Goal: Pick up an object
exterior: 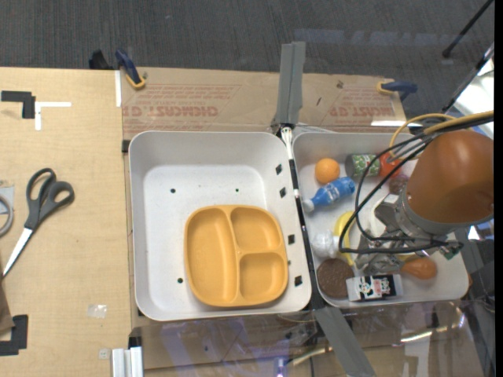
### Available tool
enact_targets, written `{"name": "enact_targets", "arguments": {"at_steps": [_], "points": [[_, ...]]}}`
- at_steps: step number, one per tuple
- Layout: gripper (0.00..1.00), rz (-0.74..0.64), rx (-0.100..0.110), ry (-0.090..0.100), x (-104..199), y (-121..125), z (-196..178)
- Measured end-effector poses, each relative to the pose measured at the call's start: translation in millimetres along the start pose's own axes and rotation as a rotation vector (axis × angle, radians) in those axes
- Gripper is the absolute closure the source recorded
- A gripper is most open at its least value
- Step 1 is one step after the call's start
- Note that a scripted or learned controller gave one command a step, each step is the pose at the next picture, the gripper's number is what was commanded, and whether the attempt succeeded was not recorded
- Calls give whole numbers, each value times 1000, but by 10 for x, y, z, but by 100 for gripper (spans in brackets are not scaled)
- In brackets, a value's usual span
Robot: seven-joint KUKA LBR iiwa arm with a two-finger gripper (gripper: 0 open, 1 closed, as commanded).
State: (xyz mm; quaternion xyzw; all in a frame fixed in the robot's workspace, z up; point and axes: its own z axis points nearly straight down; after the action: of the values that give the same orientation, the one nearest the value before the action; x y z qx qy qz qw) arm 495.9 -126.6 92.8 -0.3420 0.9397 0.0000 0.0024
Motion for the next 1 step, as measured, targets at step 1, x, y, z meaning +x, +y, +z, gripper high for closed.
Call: {"name": "enact_targets", "arguments": {"at_steps": [1], "points": [[100, -439, -1, -1, 225, -987, -1116]]}}
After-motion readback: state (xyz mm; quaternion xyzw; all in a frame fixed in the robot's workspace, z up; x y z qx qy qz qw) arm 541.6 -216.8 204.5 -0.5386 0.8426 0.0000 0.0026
